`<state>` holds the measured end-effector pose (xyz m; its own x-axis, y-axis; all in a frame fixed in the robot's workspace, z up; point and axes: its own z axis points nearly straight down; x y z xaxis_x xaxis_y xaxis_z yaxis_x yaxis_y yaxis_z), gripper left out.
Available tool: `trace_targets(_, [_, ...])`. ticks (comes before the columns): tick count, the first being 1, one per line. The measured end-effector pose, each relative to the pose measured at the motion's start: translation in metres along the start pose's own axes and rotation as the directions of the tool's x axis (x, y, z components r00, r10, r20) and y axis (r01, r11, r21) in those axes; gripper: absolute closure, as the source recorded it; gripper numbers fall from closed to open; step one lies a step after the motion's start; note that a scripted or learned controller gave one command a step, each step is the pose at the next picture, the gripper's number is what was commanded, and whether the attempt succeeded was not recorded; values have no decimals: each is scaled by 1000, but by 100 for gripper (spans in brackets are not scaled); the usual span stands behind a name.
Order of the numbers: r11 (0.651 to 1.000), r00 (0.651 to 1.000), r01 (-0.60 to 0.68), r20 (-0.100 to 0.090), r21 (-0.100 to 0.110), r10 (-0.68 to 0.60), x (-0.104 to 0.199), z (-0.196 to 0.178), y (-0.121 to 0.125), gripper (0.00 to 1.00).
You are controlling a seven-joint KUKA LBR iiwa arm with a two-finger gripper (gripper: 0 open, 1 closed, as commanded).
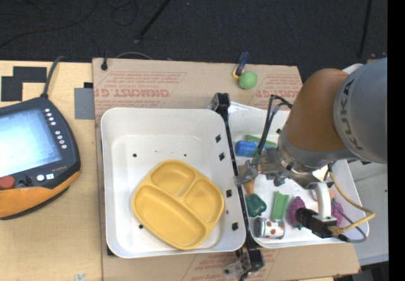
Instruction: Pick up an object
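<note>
While the grey arm with its orange band [316, 109] hangs low over the right white bin [354, 185], its gripper [272, 169] sits among the small toys; whether the fingers are apart or together I cannot tell. Candidates crowd close: a blue cylinder [245, 147] at nine o'clock of the gripper, a dark green block [255, 204] and a green stick [279, 202] at six. A grasp could nudge neighbours or strike the bin divider [229, 153]. A yellow compartment plate [178, 202] lies in the left white bin [126, 140].
</note>
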<state>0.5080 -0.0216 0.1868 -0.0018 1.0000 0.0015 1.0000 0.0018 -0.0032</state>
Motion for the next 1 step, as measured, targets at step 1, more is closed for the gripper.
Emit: trace_targets(1, [1000, 1000, -5, 0, 5, 5, -2, -9, -1, 100])
